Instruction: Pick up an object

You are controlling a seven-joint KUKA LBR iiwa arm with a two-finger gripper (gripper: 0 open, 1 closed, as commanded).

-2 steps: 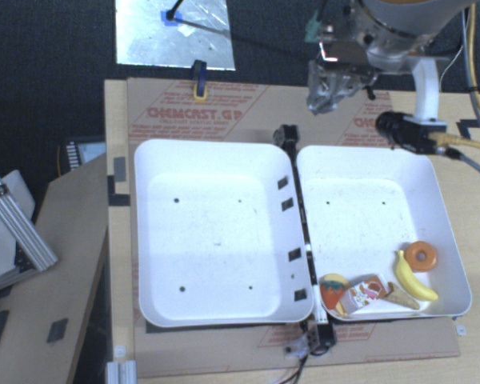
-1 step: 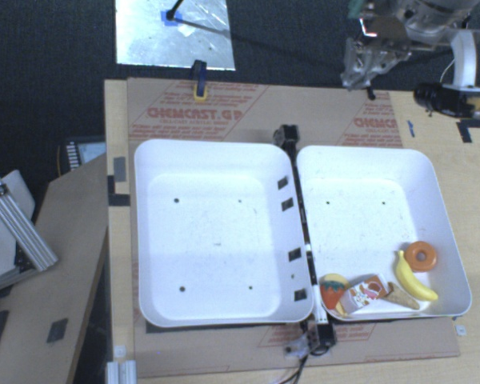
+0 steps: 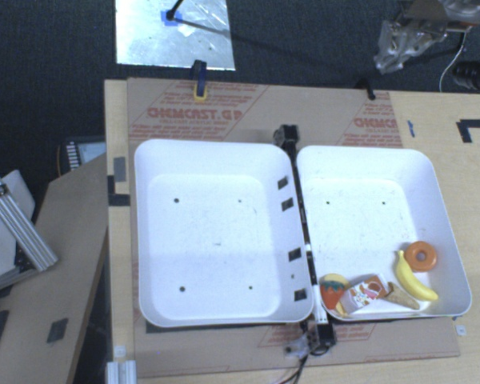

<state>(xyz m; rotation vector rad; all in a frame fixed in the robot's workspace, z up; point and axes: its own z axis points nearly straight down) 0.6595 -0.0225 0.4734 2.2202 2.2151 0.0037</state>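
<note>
Several small objects lie along the near edge of the right bin [image 3: 366,166]. A yellow banana [image 3: 412,280] curves beside an orange ring-shaped piece [image 3: 421,255]. To their left sit a red and white packet [image 3: 362,294], a tan wedge [image 3: 402,298] and a red-orange fruit [image 3: 333,289]. My gripper [image 3: 394,48] hangs high at the top right, beyond the far edge of the bench and well away from the objects. Nothing shows beneath it.
The left bin [image 3: 208,230] stands beside the right one, joined by a black clip strip [image 3: 298,214]. A shiny metal sheet [image 3: 174,21] lies on the dark floor at the back. A yellow clamp [image 3: 200,82] sits at the bench's far edge.
</note>
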